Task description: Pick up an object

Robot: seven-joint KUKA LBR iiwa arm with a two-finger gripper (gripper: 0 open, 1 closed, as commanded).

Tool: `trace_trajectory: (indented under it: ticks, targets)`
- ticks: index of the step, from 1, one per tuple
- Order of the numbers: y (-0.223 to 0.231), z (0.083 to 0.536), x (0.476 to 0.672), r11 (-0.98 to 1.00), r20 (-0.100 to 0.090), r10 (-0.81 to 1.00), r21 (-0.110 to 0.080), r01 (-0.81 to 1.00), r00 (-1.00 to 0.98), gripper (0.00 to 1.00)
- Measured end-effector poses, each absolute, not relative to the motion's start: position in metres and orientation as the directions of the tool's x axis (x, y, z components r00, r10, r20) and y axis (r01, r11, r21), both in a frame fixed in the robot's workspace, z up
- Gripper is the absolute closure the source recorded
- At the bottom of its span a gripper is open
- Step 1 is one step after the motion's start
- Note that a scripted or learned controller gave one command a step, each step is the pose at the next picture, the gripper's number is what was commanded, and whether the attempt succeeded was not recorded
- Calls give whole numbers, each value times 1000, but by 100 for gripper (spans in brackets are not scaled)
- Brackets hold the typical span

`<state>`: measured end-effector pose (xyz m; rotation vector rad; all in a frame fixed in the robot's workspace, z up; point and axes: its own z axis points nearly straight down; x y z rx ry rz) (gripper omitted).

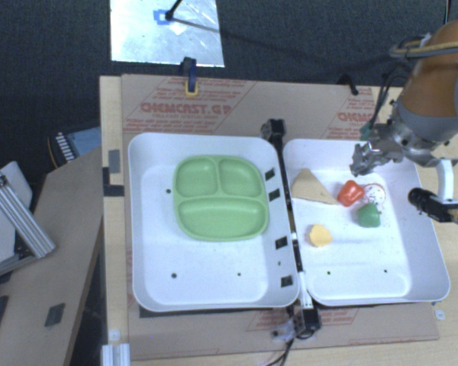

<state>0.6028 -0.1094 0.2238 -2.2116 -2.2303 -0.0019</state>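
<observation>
Two white bins sat on the bench. In the right bin [420, 280], an orange-red pepper [350, 193] lay just below the gripper [363, 158]; its grip I could not tell. Approach seemingly underway; a descent probably came next.

The arm [435, 90] comes in from the right edge of the camera view, above the far right corner of the right bin [366, 288]. Its orange band sits high at the upper right, with the grey wrist below it slanting down and to the left. The gripper [364, 158] hangs at the end of the wrist over the far part of the right bin, near that bin's far edge, pointing downward. It is dark and seen at a slant.
</observation>
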Motion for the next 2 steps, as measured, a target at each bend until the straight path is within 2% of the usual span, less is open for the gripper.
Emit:
trace_trajectory:
  ticks: [2]
  targets:
    - [7, 240, 592, 11, 2, 1000, 2, 1000, -11, 100]
